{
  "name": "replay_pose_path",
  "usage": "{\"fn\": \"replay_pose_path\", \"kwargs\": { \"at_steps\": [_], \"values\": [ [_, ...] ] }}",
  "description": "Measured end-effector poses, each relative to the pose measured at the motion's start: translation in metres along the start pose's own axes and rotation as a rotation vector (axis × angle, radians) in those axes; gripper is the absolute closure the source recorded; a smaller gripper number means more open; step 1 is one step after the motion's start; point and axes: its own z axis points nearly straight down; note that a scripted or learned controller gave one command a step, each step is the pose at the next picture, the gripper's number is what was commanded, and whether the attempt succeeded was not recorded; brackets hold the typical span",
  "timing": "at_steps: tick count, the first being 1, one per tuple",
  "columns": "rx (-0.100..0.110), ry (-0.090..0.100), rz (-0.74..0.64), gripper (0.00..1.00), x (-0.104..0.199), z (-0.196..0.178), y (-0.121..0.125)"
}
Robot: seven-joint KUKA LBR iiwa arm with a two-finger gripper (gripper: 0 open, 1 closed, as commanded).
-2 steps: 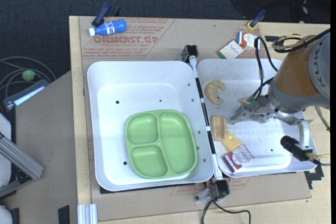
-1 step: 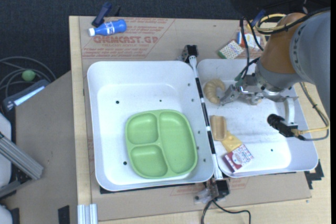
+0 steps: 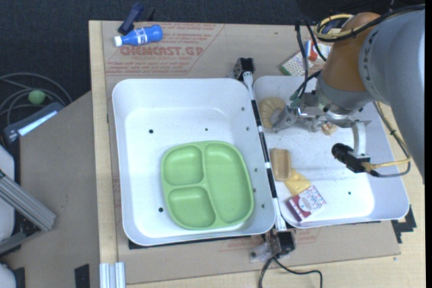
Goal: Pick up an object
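In the camera view, a green tray is lying in the left bin, while the right bin is holding a beige lump at its upper left, a tan block, a yellow piece and a red-and-white packet near its front left. The gripper is being held low over the right bin just beside the lump, and whether its parts are apart or together cannot be told. A blue bottle is lying on the worktop behind the left bin.
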Motion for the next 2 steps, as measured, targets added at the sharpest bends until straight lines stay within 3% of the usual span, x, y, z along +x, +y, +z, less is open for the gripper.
{"fn": "replay_pose_path", "kwargs": {
  "at_steps": [2],
  "values": [
    [0.003,0.000,0.002,0.00,-0.003,0.000,-0.060]
  ]
}}
